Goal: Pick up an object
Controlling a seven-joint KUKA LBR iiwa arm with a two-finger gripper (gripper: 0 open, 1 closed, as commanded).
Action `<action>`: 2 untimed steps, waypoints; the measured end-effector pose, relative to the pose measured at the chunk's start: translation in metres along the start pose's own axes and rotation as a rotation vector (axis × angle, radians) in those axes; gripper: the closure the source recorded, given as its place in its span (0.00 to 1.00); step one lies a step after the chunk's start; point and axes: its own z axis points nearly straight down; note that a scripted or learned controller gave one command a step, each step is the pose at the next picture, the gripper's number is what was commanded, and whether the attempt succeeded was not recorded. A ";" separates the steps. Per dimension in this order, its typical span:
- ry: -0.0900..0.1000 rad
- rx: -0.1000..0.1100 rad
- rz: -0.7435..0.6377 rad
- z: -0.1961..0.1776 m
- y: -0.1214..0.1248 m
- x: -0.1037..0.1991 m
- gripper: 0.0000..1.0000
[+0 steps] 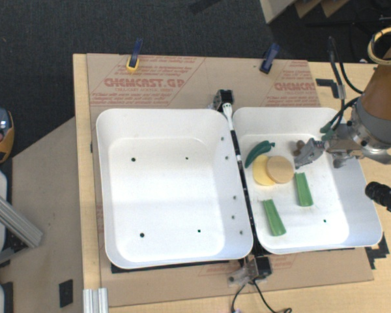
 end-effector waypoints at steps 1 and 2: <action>0.002 0.012 0.005 0.141 -0.012 -0.041 0.00; -0.009 -0.016 0.002 0.006 0.018 -0.086 0.00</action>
